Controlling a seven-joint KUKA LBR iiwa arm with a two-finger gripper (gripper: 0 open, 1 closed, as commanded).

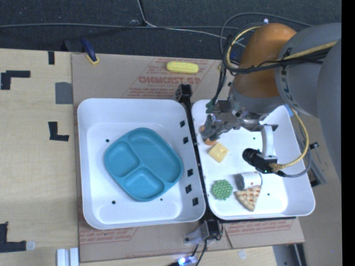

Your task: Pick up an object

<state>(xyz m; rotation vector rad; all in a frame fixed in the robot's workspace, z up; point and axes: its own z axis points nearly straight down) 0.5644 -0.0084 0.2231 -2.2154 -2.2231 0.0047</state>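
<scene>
**Claw low over the right bin's left edge, pick not confirmed**

Far left of the claw lay the blue tray [143, 163] in the left bin [89, 115], w/ a yellow piece [182, 67] on the cardboard up-left of the claw, outside both bins. The claw [212, 128] was in the right bin [299, 201], close to the divider, w/ something small and orange [209, 141] just below its tip. Couldn't tell if the claw was released or clenched; too blurred. Just below-right of it sat the pale yellow block [218, 152]; further below, the green ball [222, 189], w/ the pizza slice [249, 197] to that ball's right.

Judgement: nearest target was prob. the orange bit or the block. To do it well: centre over one item only, keep off the bin wall, descend straight, close fully before lifting, so the neighbour isn't nudged away.
</scene>
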